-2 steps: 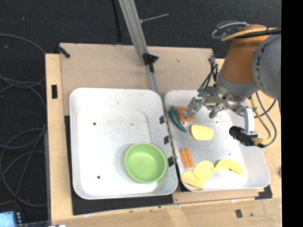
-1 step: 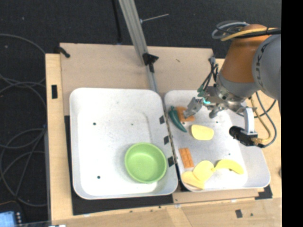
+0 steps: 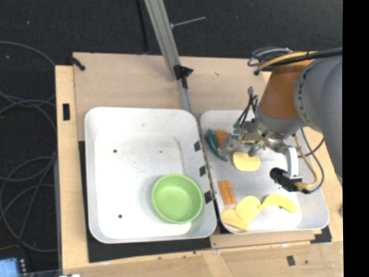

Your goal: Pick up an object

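Item: gripper [image 3: 245, 145], finger state cannot be told, low over the right bin [image 3: 314, 218] beside a pale yellow piece [image 3: 247, 163] at its 6 o'clock; for a sound pick, centre squarely on that piece, clear of the teal object [image 3: 214, 142] at 9 o'clock.

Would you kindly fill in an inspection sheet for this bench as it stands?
Surface: tan bench with left bin and right bin.
Job's things: green bowl in left bin; pale yellow pieces, orange block, teal object in right bin.
Clutter: nothing seen.
Grippers: tool low over right bin, above a yellow piece; grip unclear.
Cables: black cables on arm; loose wires on floor.
Surroundings: dark floor, metal pole.
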Controlling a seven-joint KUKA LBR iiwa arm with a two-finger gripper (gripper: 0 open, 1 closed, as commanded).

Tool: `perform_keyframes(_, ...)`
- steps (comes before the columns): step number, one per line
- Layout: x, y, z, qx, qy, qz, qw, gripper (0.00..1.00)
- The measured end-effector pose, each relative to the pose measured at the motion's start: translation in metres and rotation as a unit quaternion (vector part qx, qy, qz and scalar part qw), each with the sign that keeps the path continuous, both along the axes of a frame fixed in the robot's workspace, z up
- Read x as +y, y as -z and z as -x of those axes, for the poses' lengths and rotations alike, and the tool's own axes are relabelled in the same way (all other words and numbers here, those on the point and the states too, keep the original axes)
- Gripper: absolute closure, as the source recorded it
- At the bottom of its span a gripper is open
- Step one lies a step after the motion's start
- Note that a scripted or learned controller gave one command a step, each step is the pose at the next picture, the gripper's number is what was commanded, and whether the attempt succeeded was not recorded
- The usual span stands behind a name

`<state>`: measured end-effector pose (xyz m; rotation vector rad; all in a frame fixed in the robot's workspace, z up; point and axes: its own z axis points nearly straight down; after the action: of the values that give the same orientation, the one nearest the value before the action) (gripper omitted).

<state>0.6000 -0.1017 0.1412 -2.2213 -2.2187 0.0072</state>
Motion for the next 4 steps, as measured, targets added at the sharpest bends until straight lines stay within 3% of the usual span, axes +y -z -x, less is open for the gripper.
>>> perform_keyframes(1,-0.002,0.041,-0.001,-0.003,0.000,0.0007,1.0000,0.00)
perform_keyframes(2,-0.002,0.028,-0.002,-0.006,0.003,0.0000,1.0000,1.00)
perform_keyframes(4,0.007,-0.094,-0.003,-0.007,-0.003,-0.0006,1.0000,1.00)
